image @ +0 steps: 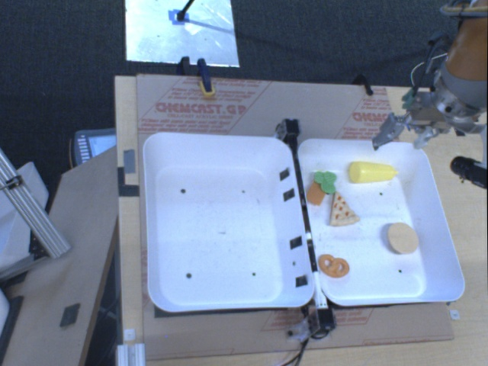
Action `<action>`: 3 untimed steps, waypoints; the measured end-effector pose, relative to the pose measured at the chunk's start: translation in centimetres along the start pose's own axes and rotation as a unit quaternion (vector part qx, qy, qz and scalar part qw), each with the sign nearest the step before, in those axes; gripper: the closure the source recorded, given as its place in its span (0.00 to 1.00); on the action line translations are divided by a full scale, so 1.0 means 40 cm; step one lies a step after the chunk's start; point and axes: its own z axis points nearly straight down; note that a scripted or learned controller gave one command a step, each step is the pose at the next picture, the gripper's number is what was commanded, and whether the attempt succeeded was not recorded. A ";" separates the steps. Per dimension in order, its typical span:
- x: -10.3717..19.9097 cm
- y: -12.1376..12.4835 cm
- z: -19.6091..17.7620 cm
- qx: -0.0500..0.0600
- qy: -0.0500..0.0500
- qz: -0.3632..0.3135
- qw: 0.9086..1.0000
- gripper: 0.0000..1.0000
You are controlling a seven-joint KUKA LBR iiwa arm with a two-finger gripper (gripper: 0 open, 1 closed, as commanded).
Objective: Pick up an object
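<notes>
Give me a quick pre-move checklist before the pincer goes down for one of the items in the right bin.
1. Pincer carrying nothing: ok, nothing shows between its fingers.
2. Pincer above a target: not ok, it hangs over the far rim of the right white bin, not above any item.
3. Nearest item lying apart: ok, the yellow corn-shaped toy touches nothing.
4. Pizza-slice toy lying apart: ok, a gap separates it from the orange carrot toy with green top.
5. Round tan disc and brown pretzel toy apart: ok.
6. Pincer opening wide enough: cannot tell.
</notes>
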 end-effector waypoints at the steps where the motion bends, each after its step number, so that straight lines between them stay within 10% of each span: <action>1: 0.027 -0.044 0.368 0.007 0.002 0.001 1.000 0.00; 2: 0.115 -0.166 0.464 0.004 0.002 0.001 1.000 0.00; 3: 0.108 -0.156 0.429 -0.001 0.000 0.002 1.000 1.00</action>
